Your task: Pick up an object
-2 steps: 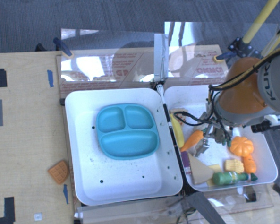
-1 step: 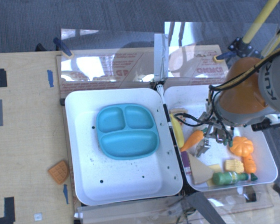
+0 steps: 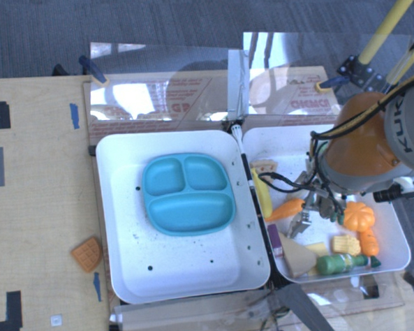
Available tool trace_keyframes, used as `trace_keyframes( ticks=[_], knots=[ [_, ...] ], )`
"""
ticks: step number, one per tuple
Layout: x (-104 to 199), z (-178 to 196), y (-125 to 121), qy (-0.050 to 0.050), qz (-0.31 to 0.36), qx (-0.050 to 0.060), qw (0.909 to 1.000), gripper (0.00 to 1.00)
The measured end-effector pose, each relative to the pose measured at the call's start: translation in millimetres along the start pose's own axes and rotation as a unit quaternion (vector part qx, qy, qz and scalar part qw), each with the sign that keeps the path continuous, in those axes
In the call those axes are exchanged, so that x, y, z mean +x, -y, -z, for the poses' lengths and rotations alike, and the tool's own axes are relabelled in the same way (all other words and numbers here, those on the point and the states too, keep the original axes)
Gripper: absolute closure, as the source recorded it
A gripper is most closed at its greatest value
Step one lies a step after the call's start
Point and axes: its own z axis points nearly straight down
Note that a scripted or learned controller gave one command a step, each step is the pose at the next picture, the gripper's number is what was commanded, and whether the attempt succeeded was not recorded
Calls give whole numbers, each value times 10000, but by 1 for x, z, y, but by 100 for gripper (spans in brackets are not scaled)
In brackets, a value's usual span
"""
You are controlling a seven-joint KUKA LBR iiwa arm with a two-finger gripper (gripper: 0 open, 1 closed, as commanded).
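- The worktop (image 3: 35,207) is seen as a pale wooden board on which two shallow white bins are carried side by side; a small waffle-like toy (image 3: 87,253) lies on it, apart from the bins.
- The left bin (image 3: 129,271) holds a blue divided plate (image 3: 188,193), set near its middle.
- The right bin (image 3: 397,251) holds a cluster of toy foods, and the arm (image 3: 363,141) is reached down into it from the right.
- The jaws (image 3: 313,211) are placed low in the right bin, just beside a toy carrot (image 3: 287,209); whether they are apart or together cannot be told, and nothing can be seen clamped between them.
- A beige wedge (image 3: 298,255) lies at the near side of the bin, with a green bottle-shaped toy (image 3: 339,264) just beside it.
- An orange pumpkin-like toy (image 3: 358,216) sits to the right of the jaws, with a small yellow corn piece (image 3: 345,244) below it.
- The carrot is judged the likeliest thing to be picked: it is probably light, stiff plastic, smooth and rather slippery, not fragile.
- A hold across its thicker middle is judged best, since the tapered tip could be squeezed out of the jaws.
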Motion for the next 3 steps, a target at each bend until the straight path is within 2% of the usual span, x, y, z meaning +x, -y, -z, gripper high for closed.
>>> trace_keyframes(
  ticks=[1, 2, 3],
  knots=[
    [20, 1, 5, 8, 421, -1, 9991, 0],
    [1, 0, 30, 4, 1185, -7, 9930, 0],
    [-67, -2, 5, -14, 1159, -3, 9933, 0]
  ],
)
